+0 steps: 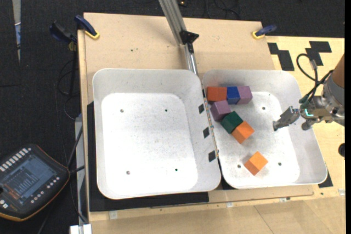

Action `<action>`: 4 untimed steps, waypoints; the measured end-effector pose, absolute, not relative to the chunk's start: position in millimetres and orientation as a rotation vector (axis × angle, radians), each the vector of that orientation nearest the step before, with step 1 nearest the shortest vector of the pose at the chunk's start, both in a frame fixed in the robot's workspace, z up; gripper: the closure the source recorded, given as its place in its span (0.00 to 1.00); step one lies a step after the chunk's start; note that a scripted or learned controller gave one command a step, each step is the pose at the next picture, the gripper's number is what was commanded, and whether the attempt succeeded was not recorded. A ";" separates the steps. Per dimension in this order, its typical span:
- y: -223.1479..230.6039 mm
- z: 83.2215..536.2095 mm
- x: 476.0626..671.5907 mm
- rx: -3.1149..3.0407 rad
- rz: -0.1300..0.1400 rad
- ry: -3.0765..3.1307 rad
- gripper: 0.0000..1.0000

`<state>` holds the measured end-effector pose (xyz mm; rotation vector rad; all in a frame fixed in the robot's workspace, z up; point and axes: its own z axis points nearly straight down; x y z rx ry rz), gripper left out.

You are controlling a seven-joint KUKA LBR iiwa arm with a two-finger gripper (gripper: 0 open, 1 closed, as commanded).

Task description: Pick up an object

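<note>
Two white bins sit on the surface [230,41]; the right bin [285,85] holds six blocks. Left of the claw [287,119], whose grip I cannot tell, lies an orange block [255,163], apart from the cluster. No writing is legible.

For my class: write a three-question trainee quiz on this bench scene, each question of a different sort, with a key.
1. True or false: all the blocks lie in the right bin.
2. Which colour is the lone block nearest the bin's front edge? A) blue B) orange C) green
3. Fill in: the gripper hovers to the ___ of the block cluster in the view.

Key: 1 true; 2 B; 3 right.
</note>
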<state>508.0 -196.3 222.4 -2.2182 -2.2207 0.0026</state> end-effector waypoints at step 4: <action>-197.0 93.3 512.8 -2.222 0.002 -2.220 0.00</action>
